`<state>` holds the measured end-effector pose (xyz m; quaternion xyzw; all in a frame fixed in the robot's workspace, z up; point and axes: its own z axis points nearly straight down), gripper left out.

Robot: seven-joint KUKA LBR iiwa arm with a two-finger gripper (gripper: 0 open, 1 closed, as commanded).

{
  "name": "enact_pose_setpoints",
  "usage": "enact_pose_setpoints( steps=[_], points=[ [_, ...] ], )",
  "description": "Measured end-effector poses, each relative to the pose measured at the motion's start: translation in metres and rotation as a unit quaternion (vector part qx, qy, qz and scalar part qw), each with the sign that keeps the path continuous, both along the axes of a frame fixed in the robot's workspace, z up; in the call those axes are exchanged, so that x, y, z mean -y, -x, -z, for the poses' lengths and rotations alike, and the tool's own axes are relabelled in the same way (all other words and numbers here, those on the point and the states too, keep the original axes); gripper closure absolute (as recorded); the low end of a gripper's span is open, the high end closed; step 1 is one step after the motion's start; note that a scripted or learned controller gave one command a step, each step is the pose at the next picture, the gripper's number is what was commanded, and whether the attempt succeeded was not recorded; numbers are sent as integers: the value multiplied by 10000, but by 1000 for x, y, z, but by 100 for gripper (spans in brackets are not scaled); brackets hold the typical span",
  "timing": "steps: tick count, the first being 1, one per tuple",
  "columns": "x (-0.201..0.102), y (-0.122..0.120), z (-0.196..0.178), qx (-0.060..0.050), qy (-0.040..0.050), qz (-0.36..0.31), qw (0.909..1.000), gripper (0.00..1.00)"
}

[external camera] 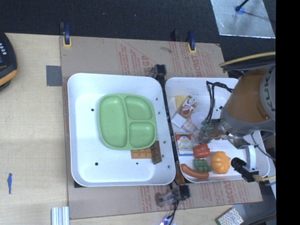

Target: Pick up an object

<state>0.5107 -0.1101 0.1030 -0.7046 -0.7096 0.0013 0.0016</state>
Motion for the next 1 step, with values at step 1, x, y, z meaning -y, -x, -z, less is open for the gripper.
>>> enact_pose_setpoints(
  steps=[1],
  points=[
    [0, 0, 0, 4, 5, 4, 10000, 0]
  ],
)
